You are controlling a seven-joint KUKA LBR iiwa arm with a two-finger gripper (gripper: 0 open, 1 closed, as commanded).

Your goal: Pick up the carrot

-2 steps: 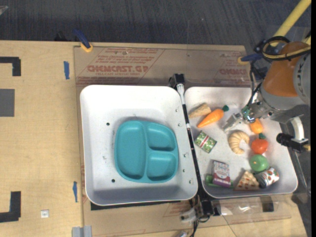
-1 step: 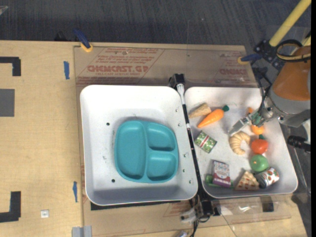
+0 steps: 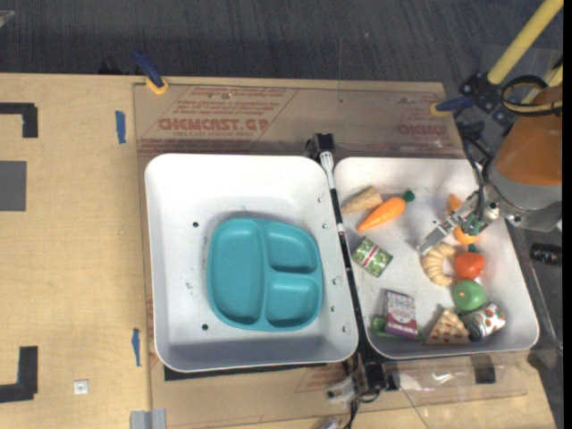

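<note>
The carrot [image 3: 382,213], orange with a green top, lies tilted in the upper left part of the right bin [image 3: 523,280], next to a tan bread piece [image 3: 360,197]. My gripper [image 3: 454,229] hangs low over the right half of that bin, well to the right of the carrot and apart from it. It is open, its silver fingers [image 3: 435,237] just above a beige croissant [image 3: 438,263]. A small orange item [image 3: 466,234] sits right by the fingertips. The carrot is not between the fingers.
The right bin also holds a green packet [image 3: 371,256], a tomato [image 3: 468,264], a green pepper [image 3: 468,294], a purple box [image 3: 400,315], a pizza slice [image 3: 445,326] and a can [image 3: 488,322]. A teal divided plate [image 3: 264,273] sits in the left bin [image 3: 170,239].
</note>
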